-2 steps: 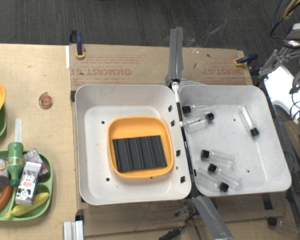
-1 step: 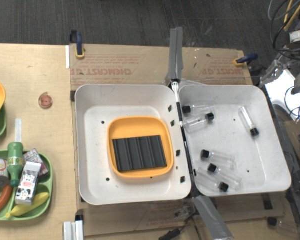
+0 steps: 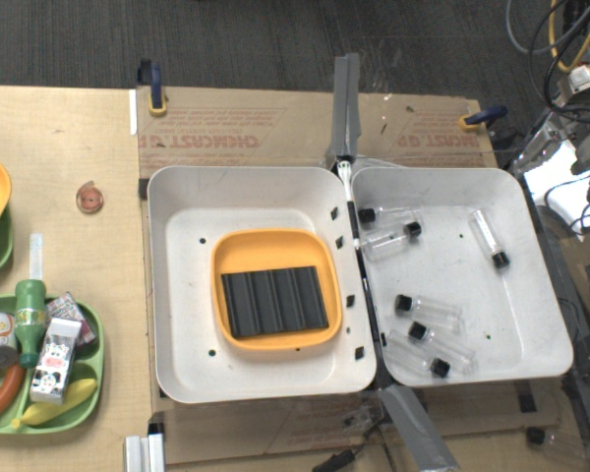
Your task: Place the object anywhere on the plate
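The dark ribbed slab (image 3: 275,301) lies flat in the middle of the orange plate (image 3: 231,254), square to its edges and well inside the rim. By that reading, your placing step looks done. The plate sits in the centre of the left bin (image 3: 177,264). You cannot tell from this view whether the end effector is apart, together or clamped on anything, so confirm that before you command a move.

If you must place again, come straight down over the plate's flat well and let go low. The slab is a rigid rectangle with raised lengthwise ridges and a matte surface, so it should settle without rolling. The plate is smooth, glossy plastic with rounded corners and a shallow raised lip.

In the right bin (image 3: 531,293), several clear vials with black caps lie scattered on their sides, one (image 3: 490,239) near the far right and a cluster (image 3: 428,310) toward the front. They are slick cylinders and would likely roll. Both bins rest on a cardboard-covered counter (image 3: 275,131).
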### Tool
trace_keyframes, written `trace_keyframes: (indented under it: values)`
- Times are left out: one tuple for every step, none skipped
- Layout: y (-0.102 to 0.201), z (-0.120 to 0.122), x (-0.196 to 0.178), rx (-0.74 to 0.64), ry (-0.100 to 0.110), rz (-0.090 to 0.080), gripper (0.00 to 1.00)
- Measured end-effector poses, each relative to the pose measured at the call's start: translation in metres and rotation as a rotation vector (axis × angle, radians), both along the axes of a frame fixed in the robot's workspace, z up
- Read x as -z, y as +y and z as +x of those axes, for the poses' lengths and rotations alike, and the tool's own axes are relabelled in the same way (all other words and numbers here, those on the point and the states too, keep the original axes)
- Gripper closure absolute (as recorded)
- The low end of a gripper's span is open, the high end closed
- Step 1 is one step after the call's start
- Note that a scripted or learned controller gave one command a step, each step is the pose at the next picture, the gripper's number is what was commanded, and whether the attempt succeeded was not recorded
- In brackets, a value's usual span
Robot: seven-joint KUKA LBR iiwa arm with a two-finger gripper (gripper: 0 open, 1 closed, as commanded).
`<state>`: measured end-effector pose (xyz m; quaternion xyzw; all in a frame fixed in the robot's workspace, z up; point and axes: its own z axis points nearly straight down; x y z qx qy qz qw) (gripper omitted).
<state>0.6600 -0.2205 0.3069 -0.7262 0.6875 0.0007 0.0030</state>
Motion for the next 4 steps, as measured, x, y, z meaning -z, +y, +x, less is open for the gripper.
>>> trace_keyframes:
  values:
    - [0.011, 0.0, -0.022, -0.318, -0.002, -0.001, 0.0]
    - [0.007, 0.0, 0.014, -0.564, 0.0, 0.0, 0.0]
    - [0.01, 0.0, -0.032, -0.787, -0.003, -0.003, 0.0]
    - [0.02, 0.0, -0.009, -1.116, -0.004, -0.003, 0.0]
